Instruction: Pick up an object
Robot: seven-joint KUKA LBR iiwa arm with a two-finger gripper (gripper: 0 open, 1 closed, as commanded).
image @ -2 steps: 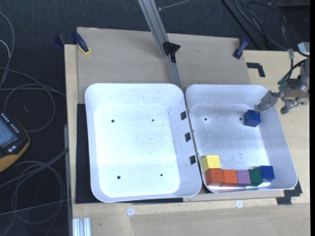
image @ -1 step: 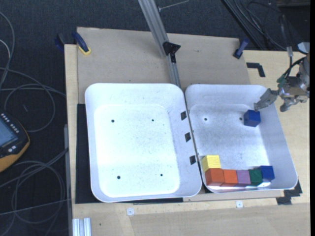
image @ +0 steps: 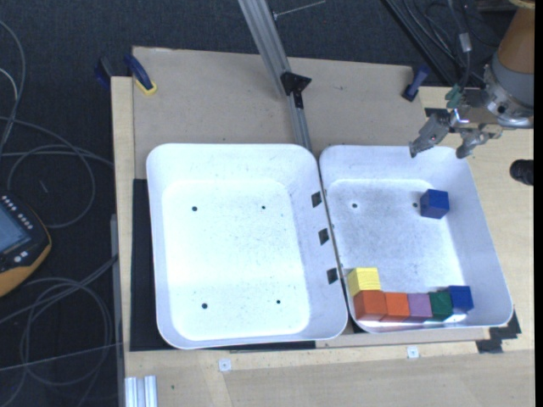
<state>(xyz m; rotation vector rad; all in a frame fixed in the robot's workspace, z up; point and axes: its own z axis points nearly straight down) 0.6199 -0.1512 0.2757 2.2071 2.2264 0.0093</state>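
hovering at the far right bin edge, gripper [image: 443,143] spread wide, nothing between its fingers. looks like approach step. closest target: lone blue cube [image: 434,203] just nearer, inside the right bin [image: 475,244]. next move likely needs a descent centred over it. other cubes [image: 407,299] along near wall.

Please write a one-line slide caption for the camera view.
Open gripper hovers above the right bin, near a lone blue cube.
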